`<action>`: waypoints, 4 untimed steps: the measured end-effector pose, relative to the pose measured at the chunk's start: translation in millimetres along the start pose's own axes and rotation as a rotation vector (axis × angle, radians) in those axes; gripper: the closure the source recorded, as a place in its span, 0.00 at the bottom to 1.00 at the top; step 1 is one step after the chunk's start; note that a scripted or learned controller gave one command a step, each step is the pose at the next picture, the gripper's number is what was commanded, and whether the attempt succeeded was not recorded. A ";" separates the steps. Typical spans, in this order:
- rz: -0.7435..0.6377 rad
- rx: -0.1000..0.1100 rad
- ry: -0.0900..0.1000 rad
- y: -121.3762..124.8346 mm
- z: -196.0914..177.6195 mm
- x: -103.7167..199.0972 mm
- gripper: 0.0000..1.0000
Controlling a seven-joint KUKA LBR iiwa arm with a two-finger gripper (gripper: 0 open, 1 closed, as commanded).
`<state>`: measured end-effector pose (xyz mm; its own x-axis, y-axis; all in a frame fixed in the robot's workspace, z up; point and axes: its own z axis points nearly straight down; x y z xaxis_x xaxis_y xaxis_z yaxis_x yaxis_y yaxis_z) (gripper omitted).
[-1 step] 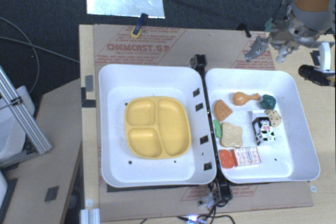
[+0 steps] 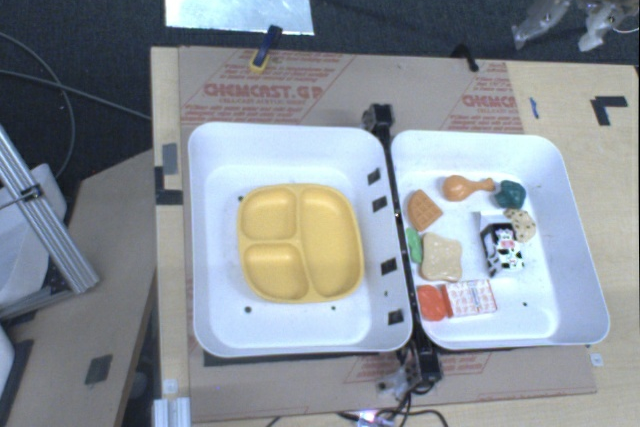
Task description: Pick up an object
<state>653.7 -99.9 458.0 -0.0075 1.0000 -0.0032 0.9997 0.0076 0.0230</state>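
Toy foods [image 2: 470, 245] lie untouched in the right bin [image 2: 575, 245]; the gripper [image 2: 565, 20], fingers apart and holding nothing at upper right, must first descend over one.

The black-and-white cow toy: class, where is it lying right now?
The cow toy lies in the right bin, toward its right side, just below a speckled cookie and right of the slice of toast.
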 end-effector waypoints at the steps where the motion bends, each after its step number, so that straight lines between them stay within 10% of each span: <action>1: 0.000 0.022 0.006 -132.0 7.0 35.3 0.00; 2: 0.000 0.009 0.004 -146.3 -86.8 59.9 0.00; 3: -0.001 0.014 0.002 -145.0 -92.7 58.3 1.00; 4: -0.011 0.021 0.006 -165.1 -77.4 198.6 1.00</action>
<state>485.3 97.7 530.9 -0.0190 0.9998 0.0031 0.9998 0.0190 0.0015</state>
